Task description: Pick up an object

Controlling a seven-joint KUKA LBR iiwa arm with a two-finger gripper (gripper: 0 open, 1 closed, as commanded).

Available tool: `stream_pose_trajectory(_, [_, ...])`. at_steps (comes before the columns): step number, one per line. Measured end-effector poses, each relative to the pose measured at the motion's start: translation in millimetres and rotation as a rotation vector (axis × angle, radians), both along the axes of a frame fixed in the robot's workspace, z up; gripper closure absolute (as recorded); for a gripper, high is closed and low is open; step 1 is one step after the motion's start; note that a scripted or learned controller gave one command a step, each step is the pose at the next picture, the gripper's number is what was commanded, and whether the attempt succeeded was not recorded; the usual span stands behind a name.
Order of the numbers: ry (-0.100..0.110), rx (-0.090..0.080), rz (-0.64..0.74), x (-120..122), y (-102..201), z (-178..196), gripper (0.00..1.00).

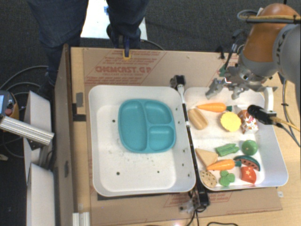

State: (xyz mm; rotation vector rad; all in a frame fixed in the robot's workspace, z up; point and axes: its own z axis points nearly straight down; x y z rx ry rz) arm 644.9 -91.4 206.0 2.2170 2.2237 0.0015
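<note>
Camera view, from above the bench: your gripper (225,89) hangs at the back edge of the right bin (277,169), fingers spread wide with nothing between them. Just in front of the fingertips lies a carrot (211,107), the likeliest target; a bread roll (197,119) sits a little beyond it and to one side, and a yellow slice (230,122) lies near on the other.

You face a crowded bin. The carrot is narrow and rounded, and a descent slightly off its axis will probably push it aside or squeeze it out from between the fingers. One finger may also strike the bin's rim or the divider (186,126) between the bins, since the gripper works so close to the wall. Toys packed together nearer the front, among them a second carrot (221,165) and a tomato (249,174), invite a double grab or a jam.

To the far side of the fingers, the left bin (106,173) holds a teal tray (146,125), well apart from the work.

You cannot judge the fingertips' height above the bin floor from this slant. The arm (270,32) is cut off at the frame's edge, and the small figure (248,123) beside the yellow slice is too blurred to name.
</note>
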Motion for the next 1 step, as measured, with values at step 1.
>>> stream_pose_trajectory(1, [0.007,0.000,-0.006,-35.7,-37.4,-61.9,0.00])
